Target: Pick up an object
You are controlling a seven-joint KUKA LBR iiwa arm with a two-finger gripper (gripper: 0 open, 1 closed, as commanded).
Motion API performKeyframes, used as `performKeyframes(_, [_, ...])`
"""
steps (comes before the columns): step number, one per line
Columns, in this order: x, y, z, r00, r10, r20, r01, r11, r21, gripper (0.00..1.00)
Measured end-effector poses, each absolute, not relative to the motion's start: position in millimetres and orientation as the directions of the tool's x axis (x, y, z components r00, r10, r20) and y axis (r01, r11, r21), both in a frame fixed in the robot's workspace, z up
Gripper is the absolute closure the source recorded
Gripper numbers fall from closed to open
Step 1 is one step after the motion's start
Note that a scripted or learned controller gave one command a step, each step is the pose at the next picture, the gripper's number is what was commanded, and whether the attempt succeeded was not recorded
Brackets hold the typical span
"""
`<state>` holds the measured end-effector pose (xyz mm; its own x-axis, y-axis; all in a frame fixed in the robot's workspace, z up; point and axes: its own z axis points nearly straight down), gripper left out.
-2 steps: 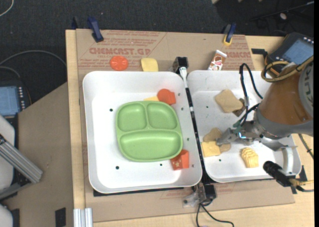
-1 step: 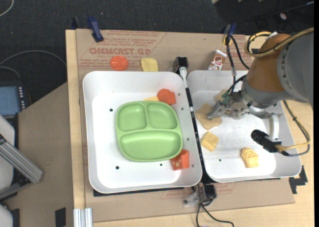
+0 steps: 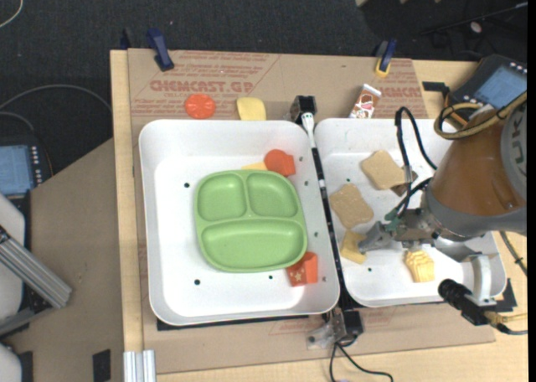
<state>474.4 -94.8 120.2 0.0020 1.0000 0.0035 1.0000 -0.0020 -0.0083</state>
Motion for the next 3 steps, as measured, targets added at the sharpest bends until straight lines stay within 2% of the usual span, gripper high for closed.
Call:
performKeyframes(1, [558.3,-164,166,0.001,1.000,-0.007,1.000,-0.001,0.012,0.00])
performKeyframes(2, [640.2,-120,102,-0.007,1.000,0.000,1.000,0.007,0.004,0.00])
performKeyframes(3, [638.7,-144,92,-0.002,1.000,-0.002,1.000,0.002,0.018,0.00])
